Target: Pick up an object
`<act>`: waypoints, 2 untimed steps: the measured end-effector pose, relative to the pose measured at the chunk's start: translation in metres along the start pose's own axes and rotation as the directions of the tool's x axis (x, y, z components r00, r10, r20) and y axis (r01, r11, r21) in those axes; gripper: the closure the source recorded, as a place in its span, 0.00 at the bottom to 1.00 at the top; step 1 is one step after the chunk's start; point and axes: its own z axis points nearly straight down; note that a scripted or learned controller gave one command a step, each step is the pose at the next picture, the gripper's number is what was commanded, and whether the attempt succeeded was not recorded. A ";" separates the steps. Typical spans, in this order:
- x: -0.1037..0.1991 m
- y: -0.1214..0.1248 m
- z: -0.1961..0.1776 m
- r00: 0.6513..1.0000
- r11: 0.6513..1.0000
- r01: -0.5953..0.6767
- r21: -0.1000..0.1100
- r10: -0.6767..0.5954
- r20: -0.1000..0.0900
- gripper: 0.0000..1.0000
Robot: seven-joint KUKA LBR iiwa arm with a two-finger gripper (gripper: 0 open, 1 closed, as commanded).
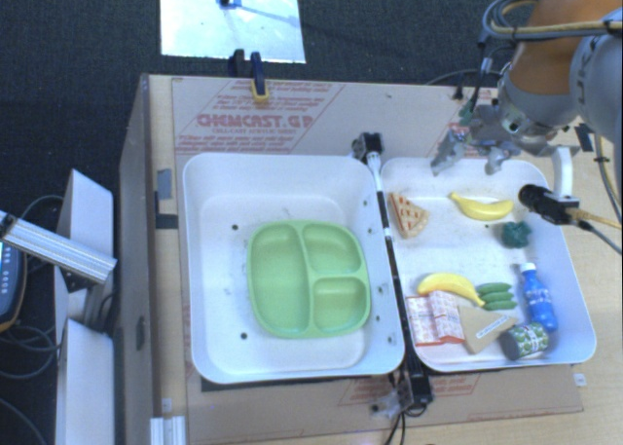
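Note:
My gripper (471, 157) hangs over the back rim of the right bin (574, 268), fingers spread open with nothing between them. Below it in that bin lie a pizza slice (409, 214) at the left and a yellow banana (482, 206) just in front of the gripper. A dark green lump (514, 233) sits to the banana's right. Nearer the front are a second banana (450, 285), a green pea pod (494, 295), a blue bottle (536, 297), a red and white carton (435, 318), a tan wedge (479, 329) and a green can (526, 341).
The left bin (219, 239) holds a light green divided plate (310, 278). A black clip (370, 147) stands at the back where the two bins meet. The grey and orange arm (565, 34) reaches in over the back right corner.

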 end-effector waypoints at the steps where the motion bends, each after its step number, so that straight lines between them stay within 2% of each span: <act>1: -0.065 -0.022 0.056 1.000 1.000 -0.002 0.001 0.002 0.000 0.00; 2: -0.101 -0.005 0.125 1.000 1.000 -0.002 -0.012 0.002 0.008 0.00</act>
